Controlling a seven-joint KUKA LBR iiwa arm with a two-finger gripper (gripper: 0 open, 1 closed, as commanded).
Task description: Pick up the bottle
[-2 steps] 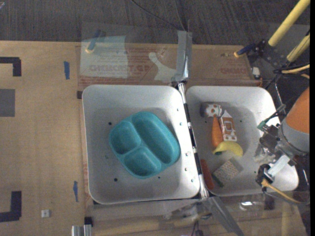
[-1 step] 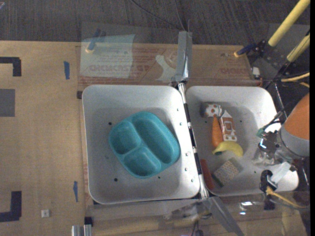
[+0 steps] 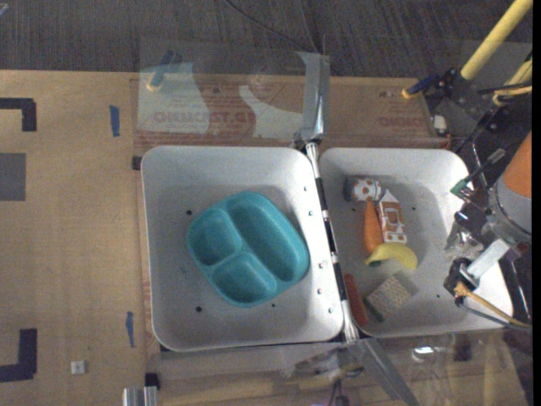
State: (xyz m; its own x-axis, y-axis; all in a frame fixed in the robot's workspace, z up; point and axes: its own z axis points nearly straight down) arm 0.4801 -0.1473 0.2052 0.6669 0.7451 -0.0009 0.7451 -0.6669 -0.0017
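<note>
So the arm [image 3: 519, 180] reaches in from the right, gripper [image 3: 470, 245] hanging over the right bin's [image 3: 397, 153] right edge.

Tan bench [image 3: 68, 252]; left bin [image 3: 165, 172], right bin [image 3: 433, 174] side by side

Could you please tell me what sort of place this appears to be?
Probably a robotics lab test station: a robot arm reaches in over a tape-marked wooden bench bearing a white left bin and right bin.

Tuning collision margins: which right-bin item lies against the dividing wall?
The long red piece, lying along that wall. Bottle, carrot, banana and tan block sit further inside.
</note>
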